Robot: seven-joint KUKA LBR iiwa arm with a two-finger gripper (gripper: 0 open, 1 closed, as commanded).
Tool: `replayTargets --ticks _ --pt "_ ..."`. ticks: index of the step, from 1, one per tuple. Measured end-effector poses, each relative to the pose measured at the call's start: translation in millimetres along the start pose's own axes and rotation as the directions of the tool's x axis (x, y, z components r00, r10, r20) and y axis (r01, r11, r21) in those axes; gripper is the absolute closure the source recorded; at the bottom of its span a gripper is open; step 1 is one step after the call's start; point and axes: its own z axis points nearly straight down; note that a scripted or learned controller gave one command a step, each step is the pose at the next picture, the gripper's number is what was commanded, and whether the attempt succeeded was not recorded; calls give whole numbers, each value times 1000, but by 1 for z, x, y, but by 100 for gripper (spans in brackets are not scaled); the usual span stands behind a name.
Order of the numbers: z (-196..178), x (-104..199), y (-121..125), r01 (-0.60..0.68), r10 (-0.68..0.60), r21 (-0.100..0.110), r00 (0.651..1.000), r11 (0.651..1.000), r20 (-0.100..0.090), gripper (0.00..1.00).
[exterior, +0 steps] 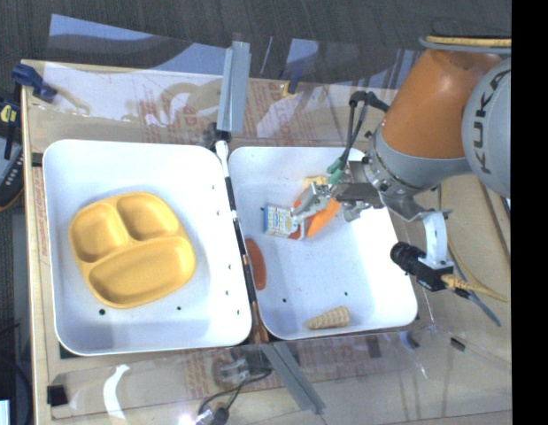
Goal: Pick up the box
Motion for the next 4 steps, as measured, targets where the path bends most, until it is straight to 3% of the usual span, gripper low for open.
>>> replayTargets --ticks 1,2,3,4 --pt "108 7 61 77 -77 2 997 997 2 0" --pt "190 -36 77 13 -13 -9 1000 1000 3 0" --pt "179 -36 78 19 -19 -11 1000 1000 6 100" --pt "179 -36 78 19 -19 -11 1000 1000 6 0"
